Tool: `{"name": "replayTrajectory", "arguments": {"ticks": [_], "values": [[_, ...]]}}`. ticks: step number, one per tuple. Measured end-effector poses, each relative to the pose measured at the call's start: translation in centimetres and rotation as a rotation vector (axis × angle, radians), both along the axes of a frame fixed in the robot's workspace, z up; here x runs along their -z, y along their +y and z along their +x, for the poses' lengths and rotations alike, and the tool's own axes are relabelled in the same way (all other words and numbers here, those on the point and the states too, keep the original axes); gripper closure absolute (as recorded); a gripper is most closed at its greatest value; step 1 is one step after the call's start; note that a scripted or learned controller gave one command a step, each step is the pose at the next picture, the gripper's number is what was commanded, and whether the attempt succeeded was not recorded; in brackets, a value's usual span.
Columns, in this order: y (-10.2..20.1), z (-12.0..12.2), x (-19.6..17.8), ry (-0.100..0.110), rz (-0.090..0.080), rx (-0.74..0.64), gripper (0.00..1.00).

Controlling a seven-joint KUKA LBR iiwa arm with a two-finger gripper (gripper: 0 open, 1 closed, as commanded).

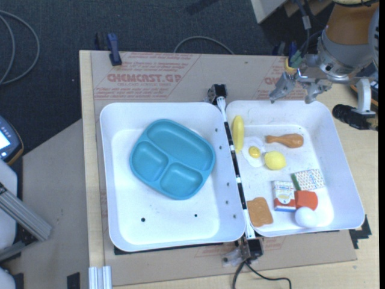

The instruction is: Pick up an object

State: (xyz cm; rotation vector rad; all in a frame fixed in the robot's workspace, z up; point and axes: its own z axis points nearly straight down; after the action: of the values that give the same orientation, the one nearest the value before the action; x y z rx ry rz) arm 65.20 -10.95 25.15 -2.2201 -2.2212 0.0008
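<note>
My gripper (299, 93) hangs open above the far edge of the right bin (343, 161), with nothing between its fingers. Below it in that bin lie a brown chicken drumstick (286, 140), a yellow banana (238, 131), a fried egg (254, 153) and a yellow lemon (275, 160). Nearer the front are a small carton (284, 194), a red block (306, 198), a patterned packet (308, 178), a white ball (306, 217) and a slice of toast (260, 211).
The left bin (114, 197) holds a blue divided plate (172, 158). A blue clamp (112, 49) sits at the board's far left corner. Cardboard lies under both bins.
</note>
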Motion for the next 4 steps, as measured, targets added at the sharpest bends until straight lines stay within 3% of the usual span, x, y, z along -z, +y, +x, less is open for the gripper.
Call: {"name": "replayTrajectory", "arguments": {"ticks": [1,2,3,4], "values": [[1.7,-3.9,10.0,0.011,0.002,0.001,0.0],[-0.7,-9.8,17.1,0.011,0.002,0.004,0.0],[-7.7,1.1,16.7,-0.004,-0.006,0.001,0.0],[-7.3,1.0,15.6,-0.004,-0.002,0.0,1.0]]}}
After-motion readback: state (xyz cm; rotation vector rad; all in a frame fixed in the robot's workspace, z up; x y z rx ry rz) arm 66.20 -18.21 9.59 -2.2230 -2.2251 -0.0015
